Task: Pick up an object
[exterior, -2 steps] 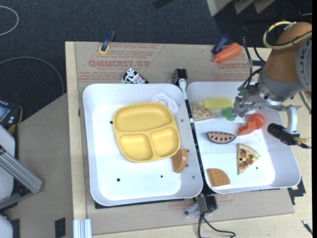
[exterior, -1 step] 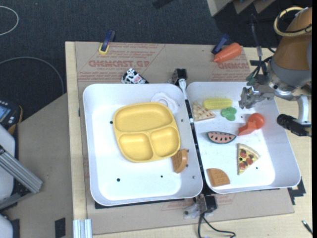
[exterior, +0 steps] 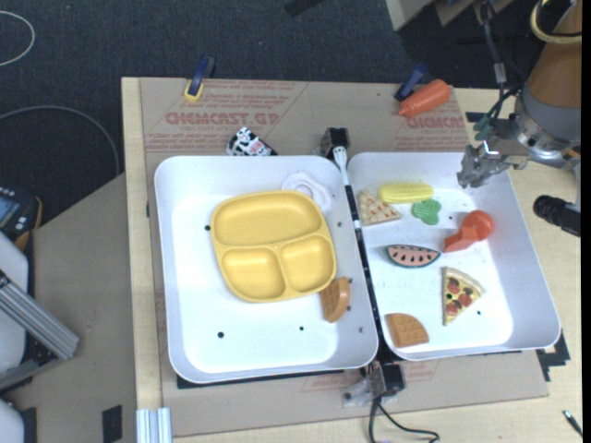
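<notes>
1. Dark carpet surrounds the counter (exterior: 277, 109), which carries two shallow white bins side by side.
2. Nearest in the right bin (exterior: 536, 312) lies a brown bread piece (exterior: 406, 329), and just behind it a pizza slice (exterior: 459, 293).
3. Farther back are a watermelon slice (exterior: 413, 255) and a red toy (exterior: 470, 231).
4. At the far part lie a waffle piece (exterior: 377, 208), a green piece (exterior: 427, 212) and a yellow corn (exterior: 405, 192).
5. The left bin (exterior: 185, 340) holds a yellow divided plate (exterior: 272, 245), with a brown cookie (exterior: 336, 298) leaning at its near right edge.
6. The claw (exterior: 478, 170) hangs over the far right corner of the right bin, above the red toy; I cannot tell if it is released or clenched, and nothing is seen in it.
</notes>
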`<state>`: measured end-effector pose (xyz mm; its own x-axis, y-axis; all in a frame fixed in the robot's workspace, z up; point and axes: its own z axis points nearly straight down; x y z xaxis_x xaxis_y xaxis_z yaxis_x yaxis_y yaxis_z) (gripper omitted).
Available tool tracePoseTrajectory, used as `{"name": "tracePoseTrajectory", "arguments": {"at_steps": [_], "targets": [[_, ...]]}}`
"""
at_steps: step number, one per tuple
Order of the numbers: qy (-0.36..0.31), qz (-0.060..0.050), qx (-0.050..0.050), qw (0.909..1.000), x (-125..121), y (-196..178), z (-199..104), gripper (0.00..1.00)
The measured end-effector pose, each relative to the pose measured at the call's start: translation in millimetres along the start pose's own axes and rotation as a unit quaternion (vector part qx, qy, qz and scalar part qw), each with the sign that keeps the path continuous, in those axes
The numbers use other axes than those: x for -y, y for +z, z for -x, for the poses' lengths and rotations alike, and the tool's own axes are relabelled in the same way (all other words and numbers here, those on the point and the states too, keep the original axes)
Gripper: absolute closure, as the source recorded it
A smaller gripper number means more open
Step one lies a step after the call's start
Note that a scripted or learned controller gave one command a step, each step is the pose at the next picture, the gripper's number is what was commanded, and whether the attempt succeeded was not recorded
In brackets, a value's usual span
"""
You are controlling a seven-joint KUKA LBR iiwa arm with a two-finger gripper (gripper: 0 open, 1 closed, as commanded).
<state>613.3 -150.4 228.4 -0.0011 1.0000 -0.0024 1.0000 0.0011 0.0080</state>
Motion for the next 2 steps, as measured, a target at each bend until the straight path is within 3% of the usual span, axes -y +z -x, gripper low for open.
{"name": "tracePoseTrajectory", "arguments": {"at_steps": [2], "targets": [[-0.002,-0.002,-0.001,1.0000,-51,-6,-86,1.00]]}}
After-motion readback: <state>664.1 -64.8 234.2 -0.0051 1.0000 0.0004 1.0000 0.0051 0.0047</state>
